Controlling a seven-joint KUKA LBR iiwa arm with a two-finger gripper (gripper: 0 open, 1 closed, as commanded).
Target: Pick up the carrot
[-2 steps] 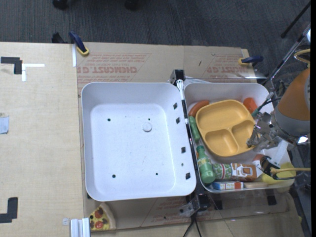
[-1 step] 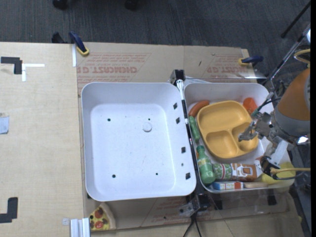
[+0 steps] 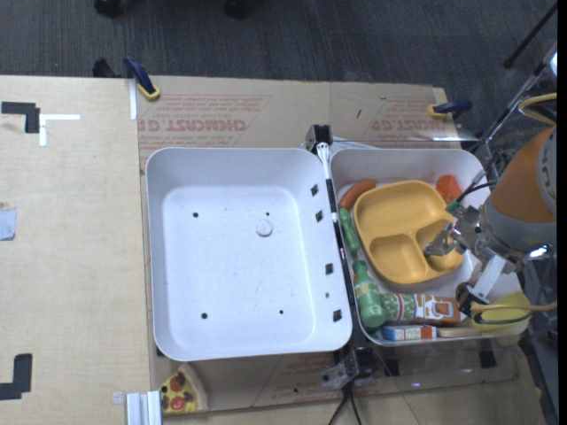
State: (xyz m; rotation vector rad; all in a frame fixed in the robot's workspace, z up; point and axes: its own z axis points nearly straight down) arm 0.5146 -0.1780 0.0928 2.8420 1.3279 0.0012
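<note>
Pale wood makes up the counter (image 3: 62,264), with a sheet of brown cardboard (image 3: 230,118) under the bins and dark carpet (image 3: 292,25) beyond. We count two white bins: the left bin (image 3: 168,264) and the right bin (image 3: 403,156), and two clamps (image 3: 142,78) on the cardboard's far edge. In the right bin we count one yellow divided plate (image 3: 403,228), one green bottle (image 3: 390,308), one banana (image 3: 505,312) and two orange pieces; the carrot (image 3: 357,191) lies at the plate's far left corner, the other orange piece (image 3: 448,187) at its far right. From the right, the grey arm (image 3: 523,202) bends down, its gripper (image 3: 440,243) over the plate's right rim. We cannot tell how the gripper is set.
</note>
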